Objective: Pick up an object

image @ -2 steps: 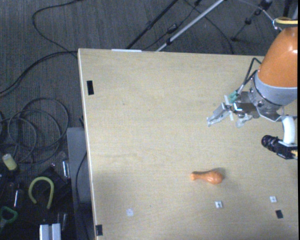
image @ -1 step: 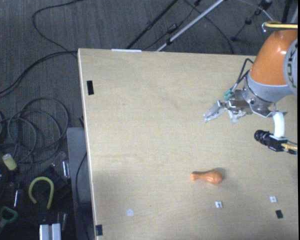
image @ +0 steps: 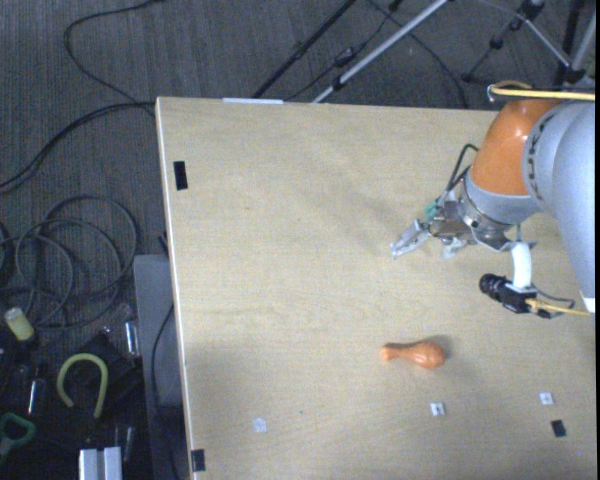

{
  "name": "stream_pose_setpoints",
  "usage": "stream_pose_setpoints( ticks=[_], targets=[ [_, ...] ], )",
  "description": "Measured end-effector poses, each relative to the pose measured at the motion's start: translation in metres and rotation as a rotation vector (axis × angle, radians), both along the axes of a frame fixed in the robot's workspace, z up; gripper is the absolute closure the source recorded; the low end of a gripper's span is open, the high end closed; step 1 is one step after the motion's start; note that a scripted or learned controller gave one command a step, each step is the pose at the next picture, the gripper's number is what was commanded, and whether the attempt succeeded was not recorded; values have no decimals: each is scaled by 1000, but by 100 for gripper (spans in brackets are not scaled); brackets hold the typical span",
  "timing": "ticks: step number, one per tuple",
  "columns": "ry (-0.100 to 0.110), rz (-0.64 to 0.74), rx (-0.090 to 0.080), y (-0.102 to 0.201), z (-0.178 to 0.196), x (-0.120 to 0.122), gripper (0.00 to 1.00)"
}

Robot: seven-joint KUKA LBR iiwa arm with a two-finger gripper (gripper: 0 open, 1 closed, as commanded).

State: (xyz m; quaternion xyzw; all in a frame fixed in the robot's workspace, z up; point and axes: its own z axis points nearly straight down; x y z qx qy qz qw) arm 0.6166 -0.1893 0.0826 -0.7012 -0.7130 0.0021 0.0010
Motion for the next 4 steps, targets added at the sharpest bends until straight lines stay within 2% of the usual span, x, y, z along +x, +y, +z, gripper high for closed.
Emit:
stream_pose_setpoints(
  ticks=[1,2,3,4],
  targets=[
    [-3,50,2,33,1,38,0],
    [-5,400,0,52,2,52,0],
    [-7,400,1,53,11,53,100],
    [-6,400,1,53,11,52,0]
  ],
)
